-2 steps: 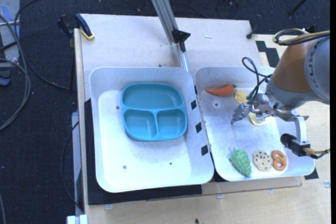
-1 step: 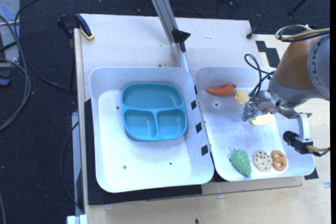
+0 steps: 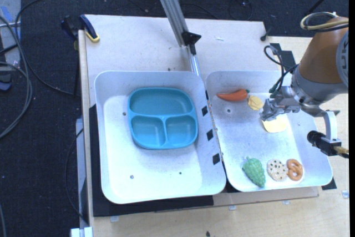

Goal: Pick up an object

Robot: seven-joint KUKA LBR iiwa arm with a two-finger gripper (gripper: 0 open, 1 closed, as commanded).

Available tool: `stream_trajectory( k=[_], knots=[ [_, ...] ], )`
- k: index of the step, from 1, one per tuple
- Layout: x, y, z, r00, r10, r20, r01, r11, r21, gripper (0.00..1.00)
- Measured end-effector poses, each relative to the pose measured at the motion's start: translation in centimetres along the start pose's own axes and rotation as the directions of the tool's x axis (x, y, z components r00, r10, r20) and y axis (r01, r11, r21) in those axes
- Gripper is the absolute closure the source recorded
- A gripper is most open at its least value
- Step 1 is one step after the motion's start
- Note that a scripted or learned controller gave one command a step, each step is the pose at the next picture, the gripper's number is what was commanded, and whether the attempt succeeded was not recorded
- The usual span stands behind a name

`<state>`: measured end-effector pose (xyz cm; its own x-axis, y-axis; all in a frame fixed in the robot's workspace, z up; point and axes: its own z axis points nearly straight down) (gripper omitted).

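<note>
In the right bin [image 3: 238, 136] lie an orange carrot [image 3: 233, 95], a small yellow piece [image 3: 255, 102], a pale yellow slice [image 3: 275, 125], a green leafy toy [image 3: 254, 171], a round cookie [image 3: 277, 170] and a pretzel [image 3: 294, 169]. My gripper [image 3: 270, 113] hangs low over the bin's back right part, just above the pale yellow slice and right of the small yellow piece. Nothing shows between its tips.
The left bin [image 3: 111, 136] holds a blue divided tray [image 3: 163, 117]. A metal pole [image 3: 169, 0] slants down from the back to the gap between the bins. The orange-banded arm [image 3: 324, 58] fills the right side above the right bin. Cables trail over the dark floor.
</note>
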<state>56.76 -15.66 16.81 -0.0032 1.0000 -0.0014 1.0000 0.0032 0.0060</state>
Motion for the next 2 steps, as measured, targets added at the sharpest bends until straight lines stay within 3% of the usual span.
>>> stream_trajectory(
  k=[2],
  knots=[
    [-0.5, 1.3, -10.6, 1.0, 0.0, 0.001, 0.0, 1.0, -0.001, 1.0]
  ],
)
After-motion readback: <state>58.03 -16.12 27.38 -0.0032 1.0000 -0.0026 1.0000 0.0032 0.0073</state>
